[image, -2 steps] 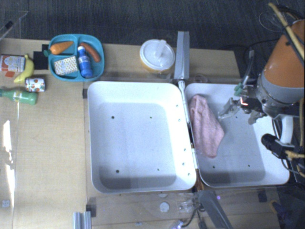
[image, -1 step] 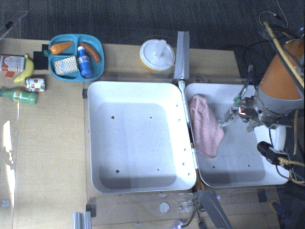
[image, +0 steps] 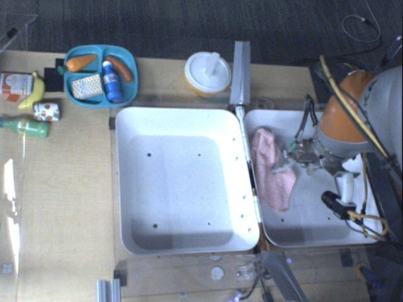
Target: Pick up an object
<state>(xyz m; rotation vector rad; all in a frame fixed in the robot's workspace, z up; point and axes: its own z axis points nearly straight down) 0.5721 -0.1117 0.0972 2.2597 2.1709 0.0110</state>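
A pink cloth, soft and crumpled, lies in the right-hand white bin, bunched into a long strip that runs from the far side toward the near side along the bin's left wall. Its far end is narrower and folded over on itself with a slightly darker, rosier shade, while the near end spreads wider and paler, ending in a rounded, drooping edge about halfway down the bin floor. It rests flat on the bin's bottom, its left edge just beside the wall that divides the two bins.
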